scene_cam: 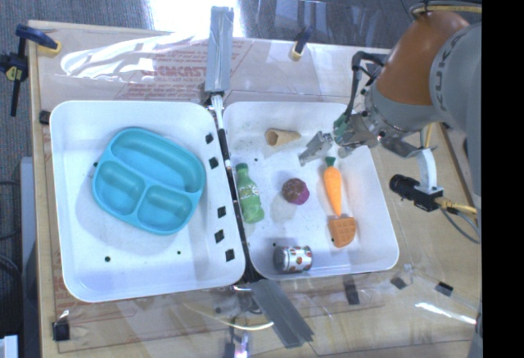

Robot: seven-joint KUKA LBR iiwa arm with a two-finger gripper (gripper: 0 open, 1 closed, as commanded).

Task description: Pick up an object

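From where I stand the arm [426,61] is cut off at the right side, so I see just its orange band and grey wrist leaning in over the far right corner of the right bin [368,254]. The wrist tilts down and leftward, and the pincer [321,145] hangs low over the bin floor near the back. Its metal fingers look dark and jumbled against the white; I cannot tell how far apart they stand, and I see nothing between them.

Just below the pincer lies a carrot [332,189], green top toward it, with an orange wedge [343,231] at its far end. A tan cone [282,137] sits left of the pincer, apart from it. A purple round thing [295,191], a green bottle [248,194] along the divider and a can [292,258] lie nearer the front. The left bin [74,266] carries a blue divided tray [149,180].
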